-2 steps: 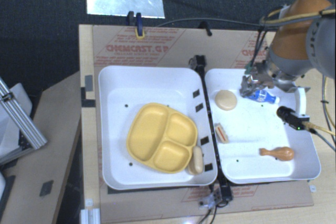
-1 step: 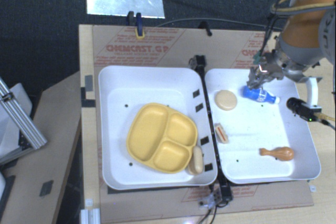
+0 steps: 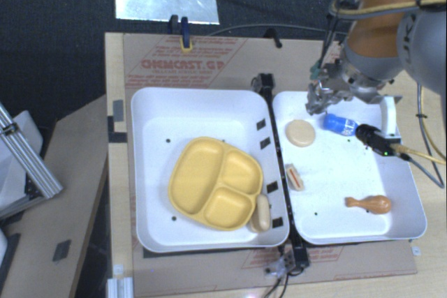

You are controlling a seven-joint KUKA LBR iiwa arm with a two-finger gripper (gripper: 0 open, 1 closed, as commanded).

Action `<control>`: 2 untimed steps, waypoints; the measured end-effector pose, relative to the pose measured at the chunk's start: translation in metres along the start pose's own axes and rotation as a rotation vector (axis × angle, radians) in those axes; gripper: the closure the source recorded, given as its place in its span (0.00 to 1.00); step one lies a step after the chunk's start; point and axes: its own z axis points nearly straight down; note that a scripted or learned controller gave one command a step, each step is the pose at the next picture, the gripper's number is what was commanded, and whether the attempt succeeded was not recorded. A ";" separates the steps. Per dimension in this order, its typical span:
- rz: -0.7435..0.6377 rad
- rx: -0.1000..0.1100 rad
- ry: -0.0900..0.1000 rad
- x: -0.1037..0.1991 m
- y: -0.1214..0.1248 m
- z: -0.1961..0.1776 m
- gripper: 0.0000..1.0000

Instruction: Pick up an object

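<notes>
My gripper [image 3: 316,102] hangs over the far left part of the right bin [image 3: 412,216]. A small blue bottle-like object [image 3: 339,123] lies just to its right, close beside it, and I see nothing between the fingers. A round tan disc [image 3: 302,132] rests just below the gripper. Further forward lie a small hot dog [image 3: 295,177] near the bin's left wall and a brown drumstick [image 3: 369,204] near the front right.
The left bin [image 3: 157,115] holds a yellow divided tray [image 3: 215,182] with a beige bread roll [image 3: 261,213] at its front right corner. A black divider [image 3: 276,150] runs between the bins. The arm [image 3: 387,17] looms over the right bin's far edge.
</notes>
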 end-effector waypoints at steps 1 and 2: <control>-0.001 0.000 0.001 0.052 0.007 -0.004 1.00; 0.001 0.002 0.000 0.097 0.019 0.012 1.00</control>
